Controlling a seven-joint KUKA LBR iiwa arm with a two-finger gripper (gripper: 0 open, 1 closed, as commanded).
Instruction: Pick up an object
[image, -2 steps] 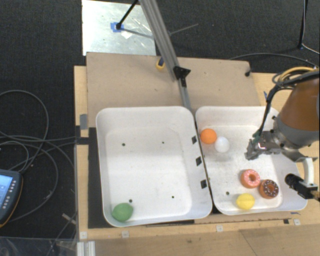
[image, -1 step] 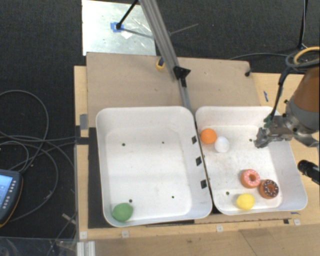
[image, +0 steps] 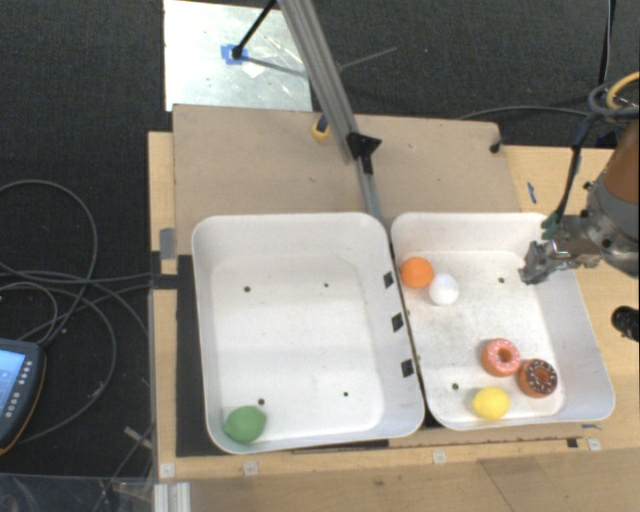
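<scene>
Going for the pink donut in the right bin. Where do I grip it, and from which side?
Come straight down on the pink donut; it lies flat, ring up. Probably pinch across the outer rim along the upper-left to lower-right line, since the chocolate donut sits against its right side and the yellow ball lies just below. The tool hangs near the bin's upper right.

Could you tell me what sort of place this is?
Probably a robotics lab test bench: two white bins holding toy food such as a pink doughnut, a robot gripper over one, and loose cables on the floor.
</scene>
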